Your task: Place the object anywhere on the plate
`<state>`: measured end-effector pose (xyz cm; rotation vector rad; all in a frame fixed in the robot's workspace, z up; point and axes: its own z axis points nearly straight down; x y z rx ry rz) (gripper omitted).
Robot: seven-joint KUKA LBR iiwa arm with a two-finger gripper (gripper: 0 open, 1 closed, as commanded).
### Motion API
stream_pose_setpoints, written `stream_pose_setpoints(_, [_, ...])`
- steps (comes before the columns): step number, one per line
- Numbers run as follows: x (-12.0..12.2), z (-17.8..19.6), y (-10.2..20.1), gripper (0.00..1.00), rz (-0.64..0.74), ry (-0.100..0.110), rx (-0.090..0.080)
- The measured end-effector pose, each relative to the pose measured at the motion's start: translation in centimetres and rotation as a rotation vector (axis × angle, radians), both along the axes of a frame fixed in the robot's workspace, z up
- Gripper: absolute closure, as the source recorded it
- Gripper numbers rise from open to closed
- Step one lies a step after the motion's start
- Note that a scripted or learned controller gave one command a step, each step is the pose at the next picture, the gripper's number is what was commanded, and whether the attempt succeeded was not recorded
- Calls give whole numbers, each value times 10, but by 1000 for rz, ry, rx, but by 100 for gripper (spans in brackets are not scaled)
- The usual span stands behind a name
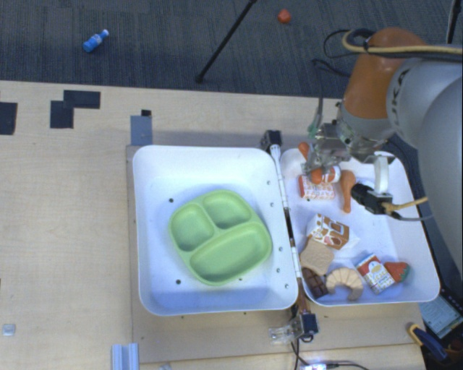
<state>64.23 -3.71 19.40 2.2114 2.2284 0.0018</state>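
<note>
The arm's two-finger gripper [323, 160] hangs low over the far end of the right-hand shallow white bin [418, 283], its tips right at a small red-and-white printed carton [319, 186]; whether the fingers are spread or closed, and whether they have hold of anything, cannot be told from this slant. Just beside that carton on the right lies a slim orange carrot-shaped toy [348, 191], and a small orange piece [304, 149] sits near the bin's far left corner. Farther toward the near end of the same bin are a brown-and-white patterned packet [330, 231], a tan cracker-like square [316, 254], a dark brown chocolate-like piece [315, 282], a tan croissant-shaped toy [346, 281], a second small red-and-white carton [375, 273] and a red strawberry-like toy [398, 272], crowded together.

Across the shared rim, the left-hand shallow white bin [155, 293] holds a pale green three-compartment plastic plate [221, 235], set near the middle with bare white floor all round it.

Both bins rest on a light wooden bench [65, 238]. Beyond it is dark blue carpet [159, 36], with a small blue bottle [95, 40] and a small red object [284, 15] lying on it.
</note>
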Motion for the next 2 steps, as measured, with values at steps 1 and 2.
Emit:
stream_pose_setpoints(1, [-48, 29, 66, 100, -1, 1, 2])
stream_pose_setpoints(2, [-89, -10, 78, 100, -6, 2, 1])
